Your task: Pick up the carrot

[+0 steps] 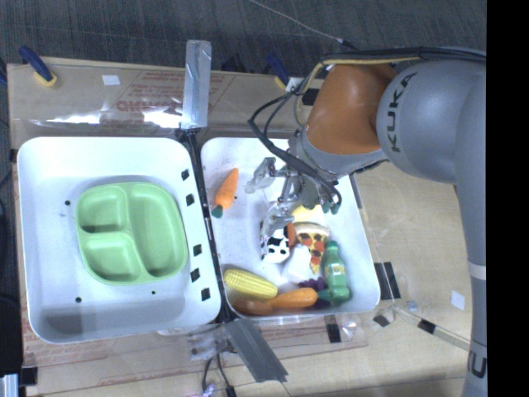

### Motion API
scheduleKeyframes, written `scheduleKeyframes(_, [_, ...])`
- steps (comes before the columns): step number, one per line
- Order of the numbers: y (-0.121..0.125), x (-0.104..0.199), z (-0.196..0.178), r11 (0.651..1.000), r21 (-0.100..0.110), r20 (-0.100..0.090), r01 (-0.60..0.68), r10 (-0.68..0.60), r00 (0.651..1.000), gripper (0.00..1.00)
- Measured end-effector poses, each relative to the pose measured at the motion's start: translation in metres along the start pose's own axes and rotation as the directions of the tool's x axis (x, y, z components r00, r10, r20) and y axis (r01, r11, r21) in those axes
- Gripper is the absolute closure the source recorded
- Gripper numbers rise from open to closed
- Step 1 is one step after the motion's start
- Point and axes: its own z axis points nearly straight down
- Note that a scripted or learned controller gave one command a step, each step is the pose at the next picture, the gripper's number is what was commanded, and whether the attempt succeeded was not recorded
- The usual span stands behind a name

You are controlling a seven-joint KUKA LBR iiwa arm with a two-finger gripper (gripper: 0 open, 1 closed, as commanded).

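The carrot (226, 189), orange with a green stub at its lower end, lies near the left wall of the right bin (240, 151), in its upper part. My gripper (277, 183) hangs over the middle of the same bin, a short way to the right of the carrot and not touching it. Its fingers stand open with nothing between them. The grey arm with the orange band (347, 114) reaches in from the upper right and hides the bin's far right corner.
A pile fills the lower right bin: a corn cob (250, 284), an orange sausage-shaped item (281, 301), a green bottle (335, 273), a black-and-white toy (275, 245) and a purple item (310, 286). A green divided plate (131, 231) sits in the left bin (33, 222).
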Motion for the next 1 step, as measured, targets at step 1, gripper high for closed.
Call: scheduleKeyframes(1, [0.0181, 0.0056, 0.064, 0.994, 0.001, 0.003, -0.11, 0.11, 0.994, 0.0])
